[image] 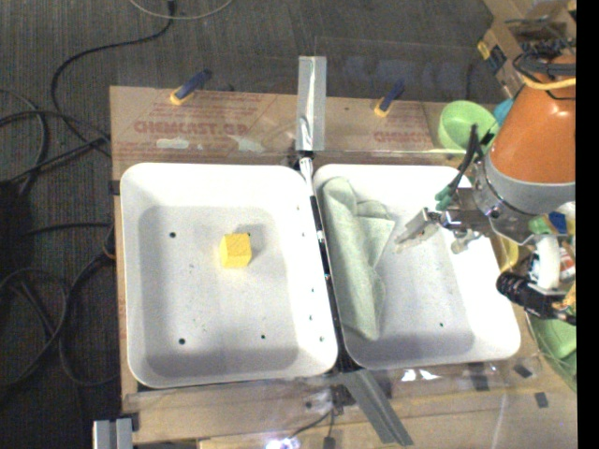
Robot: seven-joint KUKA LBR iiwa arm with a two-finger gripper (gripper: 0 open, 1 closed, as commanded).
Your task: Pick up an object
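A small yellow cube (pixel 236 250) is sitting alone in the left bin (pixel 159 344), near its middle. A pale green cloth (pixel 360 251) is lying in the right bin (pixel 487 340), beside their shared divider. The tool (pixel 426 227) is hovering over the cloth; its grip cannot be told.

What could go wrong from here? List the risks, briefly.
1. The hand hangs over the right bin, while the yellow block sits in the left bin; a descent here would likely meet no block.
2. The pale cloth lies crumpled along the right bin's left side, close to the hand; it could snag or get grabbed instead.
3. Crossing to the block means clearing the rims between the bins.
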